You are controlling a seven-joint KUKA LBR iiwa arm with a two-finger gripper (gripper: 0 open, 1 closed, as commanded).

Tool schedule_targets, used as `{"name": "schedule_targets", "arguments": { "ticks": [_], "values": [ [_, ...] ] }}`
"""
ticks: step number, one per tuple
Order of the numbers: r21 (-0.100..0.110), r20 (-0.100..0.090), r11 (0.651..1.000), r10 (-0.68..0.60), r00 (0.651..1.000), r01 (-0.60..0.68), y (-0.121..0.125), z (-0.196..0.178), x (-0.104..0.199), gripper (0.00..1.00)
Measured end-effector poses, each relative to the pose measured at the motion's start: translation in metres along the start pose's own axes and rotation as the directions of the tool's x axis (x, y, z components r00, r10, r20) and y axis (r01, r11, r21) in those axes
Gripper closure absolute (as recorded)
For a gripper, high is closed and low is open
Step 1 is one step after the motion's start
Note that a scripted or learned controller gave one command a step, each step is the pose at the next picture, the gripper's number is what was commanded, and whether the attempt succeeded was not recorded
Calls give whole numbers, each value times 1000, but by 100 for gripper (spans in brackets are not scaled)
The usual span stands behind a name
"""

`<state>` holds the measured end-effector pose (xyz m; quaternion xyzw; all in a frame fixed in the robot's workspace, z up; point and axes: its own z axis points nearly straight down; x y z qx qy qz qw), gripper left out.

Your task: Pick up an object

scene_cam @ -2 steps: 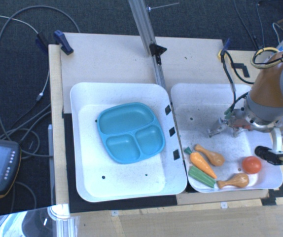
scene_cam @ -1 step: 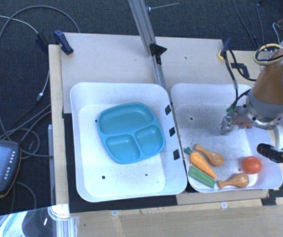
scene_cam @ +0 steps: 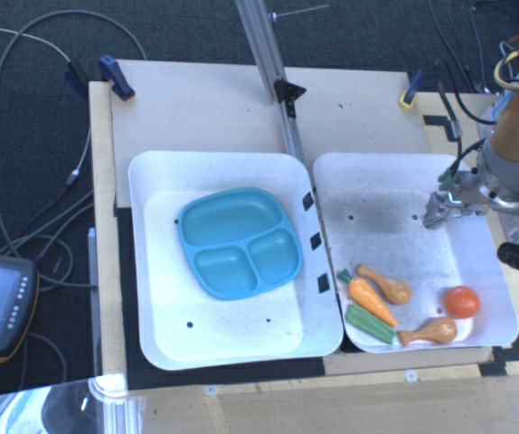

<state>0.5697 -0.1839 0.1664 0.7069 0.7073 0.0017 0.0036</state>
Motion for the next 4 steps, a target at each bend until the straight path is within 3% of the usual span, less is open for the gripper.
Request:
{"name": "schedule_targets", "arguments": {
  "ticks": [2, 4],
  "values": [
    [2, -1, 1000, -1, 1000, 1, 12, -76, 3, 100],
    [11, -6, 1000, -5, 1000, 5, -29, -77, 112, 100]
  ]
}}
